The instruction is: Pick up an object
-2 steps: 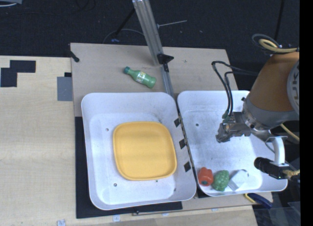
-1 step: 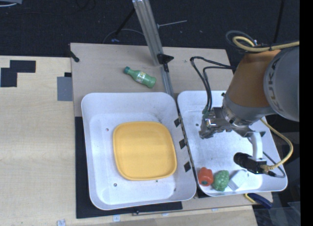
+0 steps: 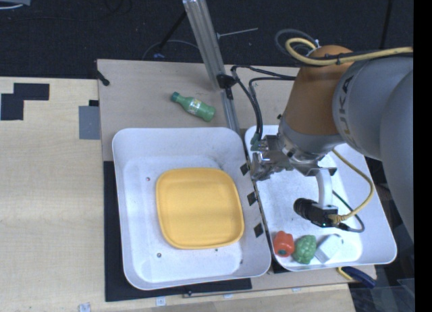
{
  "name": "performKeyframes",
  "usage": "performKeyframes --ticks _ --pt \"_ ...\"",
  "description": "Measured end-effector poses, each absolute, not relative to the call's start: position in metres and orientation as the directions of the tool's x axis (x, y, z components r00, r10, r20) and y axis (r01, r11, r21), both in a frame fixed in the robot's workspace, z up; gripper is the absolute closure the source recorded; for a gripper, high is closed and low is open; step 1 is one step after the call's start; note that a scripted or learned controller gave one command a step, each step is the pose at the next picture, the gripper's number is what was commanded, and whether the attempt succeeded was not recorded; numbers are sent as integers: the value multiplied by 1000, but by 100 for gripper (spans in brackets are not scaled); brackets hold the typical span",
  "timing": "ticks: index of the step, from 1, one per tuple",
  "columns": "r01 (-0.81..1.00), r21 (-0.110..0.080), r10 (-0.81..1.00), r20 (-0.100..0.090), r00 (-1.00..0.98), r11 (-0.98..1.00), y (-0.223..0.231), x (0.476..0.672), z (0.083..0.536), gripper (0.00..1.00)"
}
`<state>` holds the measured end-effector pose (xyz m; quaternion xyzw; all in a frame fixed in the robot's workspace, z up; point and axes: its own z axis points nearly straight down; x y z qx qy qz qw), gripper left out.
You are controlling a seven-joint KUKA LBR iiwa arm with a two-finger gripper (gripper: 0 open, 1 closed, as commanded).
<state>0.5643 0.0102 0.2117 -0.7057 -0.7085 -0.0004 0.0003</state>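
Seeing the arm (image 3: 337, 108) over the right bin (image 3: 372, 231), gripper (image 3: 258, 163) at its left wall; we can't tell the claw's state. Yellow plate (image 3: 199, 207) lies flat mid left bin (image 3: 133, 162), near-square, no clear long axis. Red piece (image 3: 283, 243) and green piece (image 3: 305, 248) sit side by side at the right bin's near edge.

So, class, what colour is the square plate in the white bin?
The plate is plain yellow, best seen in the camera view.
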Motion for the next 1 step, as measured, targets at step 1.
performKeyframes --ticks 1 --pt "1000 -1 1000 0 -3 3 60 580 205 100"
